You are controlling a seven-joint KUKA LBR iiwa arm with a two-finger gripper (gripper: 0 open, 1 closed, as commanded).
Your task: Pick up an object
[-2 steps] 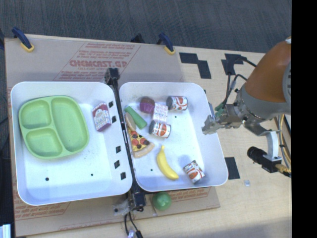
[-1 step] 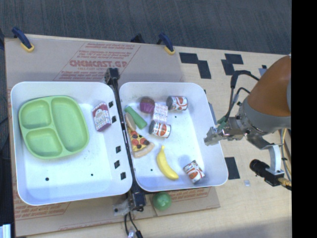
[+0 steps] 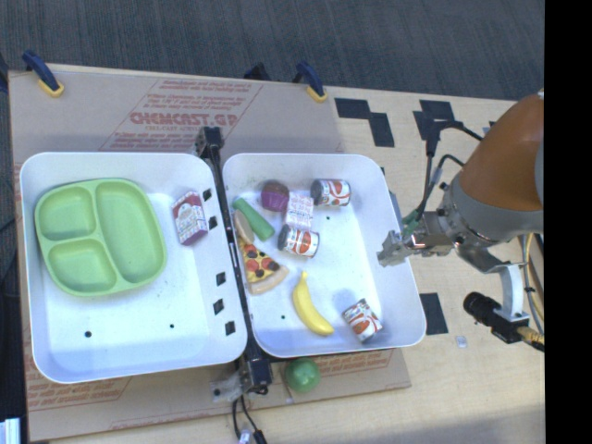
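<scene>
Camera view: jaws (image 3: 390, 248) at right bin's (image 3: 393, 202) outer rim, open or closed impossible to tell. Nearest can (image 3: 362, 320) below-left, inside. Risk: catching the rim on descent, missing everything.

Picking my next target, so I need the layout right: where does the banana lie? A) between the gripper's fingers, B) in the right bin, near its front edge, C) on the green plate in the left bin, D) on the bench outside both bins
B: the banana lies on the floor of the right bin, below the pizza slice and left of a can, apart from the gripper.
</scene>
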